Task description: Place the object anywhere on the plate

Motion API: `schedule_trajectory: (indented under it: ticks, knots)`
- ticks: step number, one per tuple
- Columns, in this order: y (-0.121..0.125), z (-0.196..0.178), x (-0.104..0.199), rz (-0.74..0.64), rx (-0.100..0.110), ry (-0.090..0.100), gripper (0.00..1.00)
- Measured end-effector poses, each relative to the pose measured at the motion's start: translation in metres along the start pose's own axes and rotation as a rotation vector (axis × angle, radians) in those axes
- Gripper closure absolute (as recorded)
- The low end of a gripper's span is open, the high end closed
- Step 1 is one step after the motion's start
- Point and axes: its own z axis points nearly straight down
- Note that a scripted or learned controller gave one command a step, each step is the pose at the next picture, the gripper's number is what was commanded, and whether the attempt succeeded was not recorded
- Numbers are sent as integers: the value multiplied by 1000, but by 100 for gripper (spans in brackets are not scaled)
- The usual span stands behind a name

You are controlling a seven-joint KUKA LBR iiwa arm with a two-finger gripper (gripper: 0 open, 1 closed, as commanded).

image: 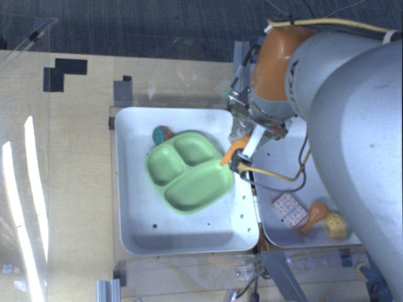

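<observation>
Hovering at the plate [189, 172] rim, our tool [234, 155] sits clamped on an orange object [234, 150], just off the plate's right edge.

Green plate [189, 173], white bins [132, 187], orange-banded grey arm [334, 87]

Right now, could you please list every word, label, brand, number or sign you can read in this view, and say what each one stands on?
None: no readable text appears anywhere.
The black blocks on the bench are plain marks, not letters.
The small checked card in the right bin bears a pattern too small and blurred to read.
The green plate, the left bin and the arm carry no visible lettering.
</observation>
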Motion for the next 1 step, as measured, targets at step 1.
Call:
schedule_trajectory:
  ticks: [1]
  knots:
    - [0,0,0,-1,-1,0,0]
